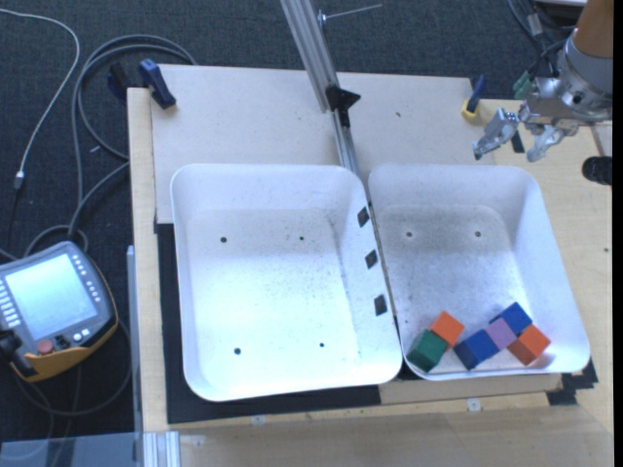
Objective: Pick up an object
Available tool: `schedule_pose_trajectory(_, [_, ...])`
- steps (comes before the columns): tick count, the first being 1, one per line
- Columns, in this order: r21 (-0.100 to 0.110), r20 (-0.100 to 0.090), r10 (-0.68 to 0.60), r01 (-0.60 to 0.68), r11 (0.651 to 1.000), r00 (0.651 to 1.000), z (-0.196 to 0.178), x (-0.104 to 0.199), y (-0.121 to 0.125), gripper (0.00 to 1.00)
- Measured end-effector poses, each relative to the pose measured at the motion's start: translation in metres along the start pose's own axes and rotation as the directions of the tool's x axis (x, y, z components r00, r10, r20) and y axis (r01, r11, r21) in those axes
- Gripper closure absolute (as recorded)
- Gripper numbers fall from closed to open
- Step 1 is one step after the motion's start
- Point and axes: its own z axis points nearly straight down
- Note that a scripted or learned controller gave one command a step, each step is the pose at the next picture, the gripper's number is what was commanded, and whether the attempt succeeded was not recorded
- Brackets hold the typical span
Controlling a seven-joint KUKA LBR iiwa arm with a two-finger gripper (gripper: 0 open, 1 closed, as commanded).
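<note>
Five small blocks lay bunched in the near right corner of the right bin (545, 224), probably because its floor tipped them toward that wall. From left to right they were a green block (425, 349), an orange block (447, 327), a blue block (476, 348), a purple block (501, 334) and a red-orange block (531, 343), with a second blue block (513, 316) just behind the purple one. That made six in all, most of them touching a neighbour. The green and red-orange blocks sat at the ends of the row, each with one side free, so either would seem the easier pick; the purple one was hemmed in on several sides.

The left bin (195, 202) carried only dark speckling on its floor. Three black tabs ran along the seam where the two bins met.

The gripper (522, 136) hung beyond the far right corner of the right bin, over bare bench (243, 115) and well apart from the blocks. Its jaws were spread, with nothing between them, a stance fit for a coming reach. To grasp anything, the arm would have to travel across the whole bin toward its near edge and then descend. The crowding and the bin wall beside the blocks could block one finger.

A metal pole (310, 37) rose at a slant from the bench's far edge, and a control pendant (54, 305) rested on the floor to the left.
</note>
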Motion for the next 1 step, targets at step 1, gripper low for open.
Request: schedule_pose_trajectory(1, [0.011, -0.005, 0.001, -0.001, 1.0, 1.0, 0.122, 0.0565, -0.0796, 0.0])
